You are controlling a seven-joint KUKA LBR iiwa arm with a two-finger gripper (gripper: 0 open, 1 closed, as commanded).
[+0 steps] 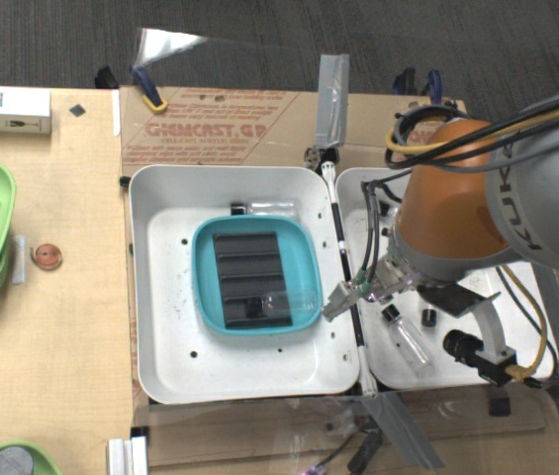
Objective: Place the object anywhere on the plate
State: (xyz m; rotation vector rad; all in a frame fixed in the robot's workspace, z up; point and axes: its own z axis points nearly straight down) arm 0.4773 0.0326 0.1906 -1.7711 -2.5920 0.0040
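teal plate (204, 275) sitting in left bin (150, 295), gripper (343, 300) hanging over bins' shared wall, claw state unclear, clear tube (410, 342) lying in right bin (526, 369)

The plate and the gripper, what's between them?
In the camera view, the bins' adjoining rims lie between the plate and the gripper.

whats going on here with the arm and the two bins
A grey and orange robot arm reaches in over the right white bin, its gripper low near the divider between the bins. The left white bin holds a teal plate with a dark ridged insert. A small clear tube with a dark cap lies in the right bin, so nothing looks placed yet.
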